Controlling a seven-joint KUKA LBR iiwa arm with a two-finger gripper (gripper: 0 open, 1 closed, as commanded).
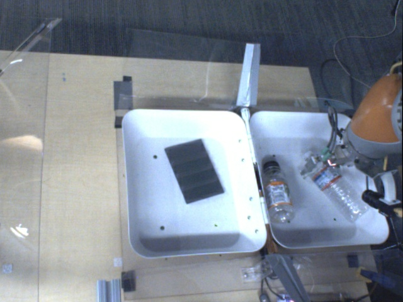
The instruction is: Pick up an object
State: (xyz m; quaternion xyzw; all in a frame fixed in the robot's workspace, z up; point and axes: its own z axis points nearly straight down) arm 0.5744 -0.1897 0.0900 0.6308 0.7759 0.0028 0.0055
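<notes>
A clear plastic bottle [340, 191] with a red and blue label lies slantwise in the right bin [296, 131]. My gripper [318, 162] is low over that bottle's upper left end, reaching in from the right under the grey and orange wrist [376, 115]. Whether it touches the bottle is unclear. A smaller clear bottle [277, 192] with a black cap and an orange label lies along the right bin's left wall, apart from the gripper. A dark grey ribbed rectangular pad [194, 170] lies flat in the middle of the left bin [145, 137].
The two bins meet at a ridge [254, 168] down the middle. A clear upright panel [249, 74] stands behind the bins. Cables [337, 71] hang at the back right, and black hardware [381, 200] sits by the right bin's right rim.
</notes>
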